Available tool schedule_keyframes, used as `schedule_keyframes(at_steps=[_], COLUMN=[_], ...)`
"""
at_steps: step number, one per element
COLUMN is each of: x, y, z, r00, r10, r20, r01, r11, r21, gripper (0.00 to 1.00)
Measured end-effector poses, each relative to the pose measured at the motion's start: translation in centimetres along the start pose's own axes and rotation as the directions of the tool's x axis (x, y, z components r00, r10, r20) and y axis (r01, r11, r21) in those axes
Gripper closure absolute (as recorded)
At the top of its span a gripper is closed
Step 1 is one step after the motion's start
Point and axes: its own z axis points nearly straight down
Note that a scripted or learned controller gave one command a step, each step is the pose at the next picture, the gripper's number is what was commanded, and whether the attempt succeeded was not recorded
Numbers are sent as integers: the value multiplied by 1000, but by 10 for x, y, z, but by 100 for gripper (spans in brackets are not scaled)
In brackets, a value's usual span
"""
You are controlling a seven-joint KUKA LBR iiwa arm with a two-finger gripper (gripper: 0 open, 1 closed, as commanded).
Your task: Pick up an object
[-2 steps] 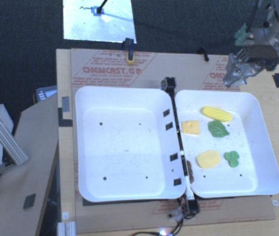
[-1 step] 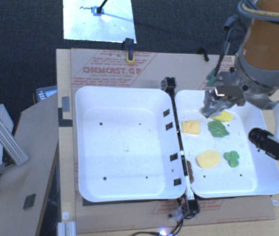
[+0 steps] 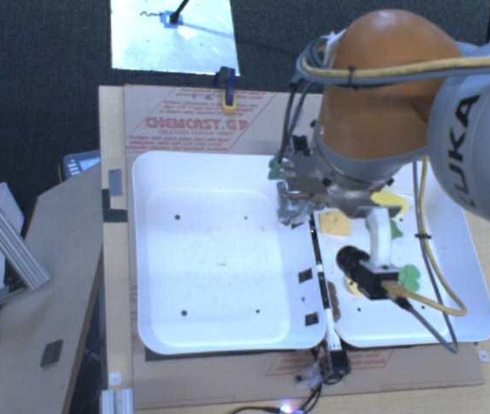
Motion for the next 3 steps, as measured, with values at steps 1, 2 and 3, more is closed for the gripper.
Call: schedule_keyframes(at_steps=[1, 2, 3], x=[20, 67, 102], y=[-6, -16, -13], z=[-68, -11, -138], r00=[1000, 1000, 1000], r10=[4, 3, 2], r20=[-2, 0, -7], r01=[-5, -3, -3], r11=[1000, 1000, 1000], r21=[-12, -4, -20], gripper=[100, 100, 100])
